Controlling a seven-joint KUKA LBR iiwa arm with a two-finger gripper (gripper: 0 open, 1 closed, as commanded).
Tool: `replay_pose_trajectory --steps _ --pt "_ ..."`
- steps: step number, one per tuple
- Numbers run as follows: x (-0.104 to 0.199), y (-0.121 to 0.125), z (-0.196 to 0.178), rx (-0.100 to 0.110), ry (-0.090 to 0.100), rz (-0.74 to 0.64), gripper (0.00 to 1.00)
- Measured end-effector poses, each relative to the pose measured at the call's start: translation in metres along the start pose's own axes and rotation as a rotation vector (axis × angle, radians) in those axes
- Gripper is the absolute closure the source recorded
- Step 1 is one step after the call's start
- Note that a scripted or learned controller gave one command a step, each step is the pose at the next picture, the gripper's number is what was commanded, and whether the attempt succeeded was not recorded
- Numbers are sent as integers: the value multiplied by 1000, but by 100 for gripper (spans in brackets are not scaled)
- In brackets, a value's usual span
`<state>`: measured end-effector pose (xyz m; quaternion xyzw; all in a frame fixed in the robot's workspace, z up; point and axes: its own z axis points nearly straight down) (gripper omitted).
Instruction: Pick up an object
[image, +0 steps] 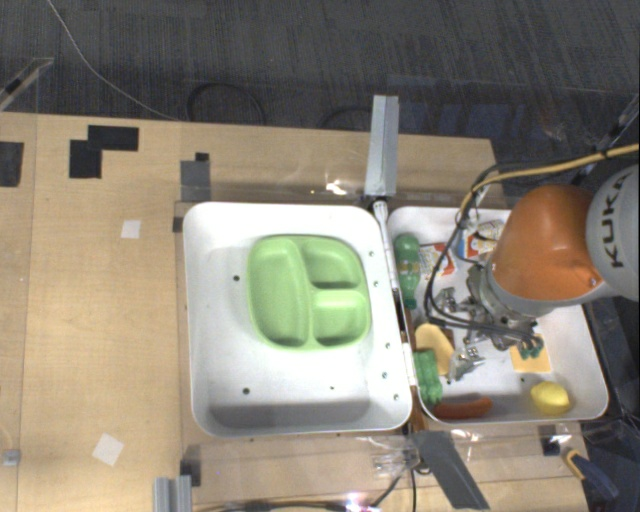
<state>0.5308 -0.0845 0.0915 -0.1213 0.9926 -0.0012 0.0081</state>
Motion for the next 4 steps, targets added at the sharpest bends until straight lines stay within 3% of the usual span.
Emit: replay_pose_trajectory --steps 1,2,3,4 --pt "-4 0 -12 4 -13 -6 100" --pt "-77 -51 -180 5 -6 9 100" --pt "-48 -88 -93 -5 10 -381 100" --pt "-19 -130 -75 -4 7 -589 100"
